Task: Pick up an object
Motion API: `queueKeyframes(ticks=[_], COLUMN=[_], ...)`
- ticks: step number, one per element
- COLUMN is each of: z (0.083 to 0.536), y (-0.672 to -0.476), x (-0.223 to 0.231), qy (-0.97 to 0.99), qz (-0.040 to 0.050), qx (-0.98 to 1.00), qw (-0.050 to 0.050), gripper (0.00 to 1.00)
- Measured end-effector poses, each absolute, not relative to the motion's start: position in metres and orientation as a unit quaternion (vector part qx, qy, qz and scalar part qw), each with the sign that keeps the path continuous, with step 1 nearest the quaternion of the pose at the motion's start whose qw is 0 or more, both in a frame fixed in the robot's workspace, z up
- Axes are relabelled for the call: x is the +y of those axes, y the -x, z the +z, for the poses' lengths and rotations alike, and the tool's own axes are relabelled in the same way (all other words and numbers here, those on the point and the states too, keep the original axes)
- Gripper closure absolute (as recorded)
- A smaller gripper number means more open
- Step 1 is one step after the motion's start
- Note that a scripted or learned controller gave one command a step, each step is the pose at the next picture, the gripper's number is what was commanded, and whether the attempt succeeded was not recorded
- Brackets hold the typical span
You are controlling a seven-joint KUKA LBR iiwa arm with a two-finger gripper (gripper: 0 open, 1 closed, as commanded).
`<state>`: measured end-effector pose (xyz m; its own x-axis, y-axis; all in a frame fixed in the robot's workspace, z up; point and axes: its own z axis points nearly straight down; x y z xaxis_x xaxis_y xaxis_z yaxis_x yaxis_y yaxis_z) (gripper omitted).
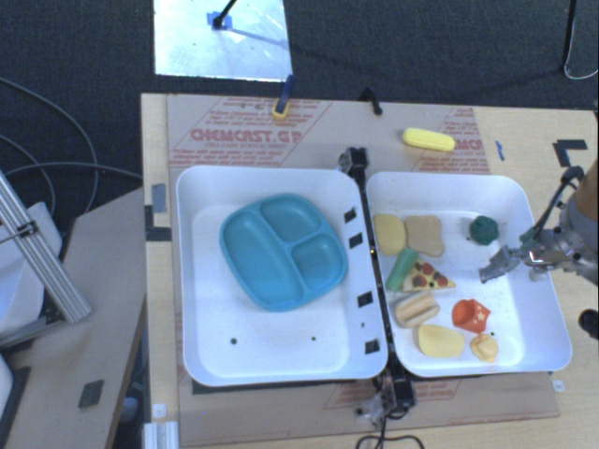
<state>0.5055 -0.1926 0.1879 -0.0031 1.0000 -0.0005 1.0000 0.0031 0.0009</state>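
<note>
The right bin [538, 215] holds several toy foods. Among them are a yellow piece [389, 233], a tan toast slice [424, 235], a dark green ball [483, 229], a green cylinder [401, 269] and a pizza slice [431, 278]. Nearer the front lie a hot dog [416, 309], a red pepper [471, 315] and two yellow pieces [440, 341]. My gripper [510, 258] hangs over the bin's right side, right of the pizza slice and below the green ball. It is open with nothing between its fingers.
The left bin [211, 344] holds a blue divided plate [284, 251]. A yellow toy [429, 139] lies on the cardboard behind the right bin. A black clip-studded divider [360, 251] separates the bins. A shiny sheet [222, 26] lies at the back.
</note>
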Motion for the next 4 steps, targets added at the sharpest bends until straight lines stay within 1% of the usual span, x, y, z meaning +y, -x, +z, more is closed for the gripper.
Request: queueKeyframes(ticks=[1,2,3,4], z=[0.111,0.109,0.120,0.189], y=[-0.526,-0.560,-0.559,-0.566], x=[-0.128,-0.080,-0.083,-0.006], qy=[-0.704,-0.704,-0.706,-0.703], qz=[0.0003,0.0015,0.0019,0.0036], qx=[0.711,0.710,0.709,0.711], qw=[-0.003,0.001,0.001,0.002], gripper=[0.00,0.00,1.00,1.00])
